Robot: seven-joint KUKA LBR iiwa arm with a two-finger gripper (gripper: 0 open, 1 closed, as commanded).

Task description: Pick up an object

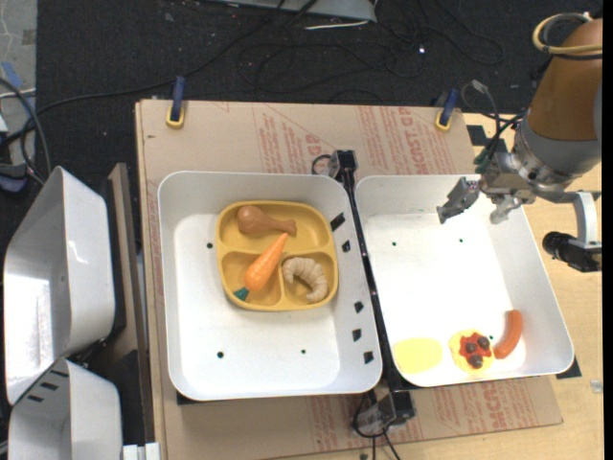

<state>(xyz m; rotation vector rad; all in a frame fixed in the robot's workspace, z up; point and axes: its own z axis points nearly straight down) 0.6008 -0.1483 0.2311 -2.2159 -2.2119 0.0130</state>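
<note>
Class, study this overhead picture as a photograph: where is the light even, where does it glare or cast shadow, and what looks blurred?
Camera view: light is even across both white bins, with soft, faint shadows beside the yellow divided plate; the arm's orange band looks soft and slightly blurred; the end effector is dim and indistinct; the dark floor at the top loses detail.

In the left white bin (192,353) sits a yellow sectioned plastic plate (230,226); right of it, the right white bin (536,295) holds an orange toy sausage (509,333).
</note>
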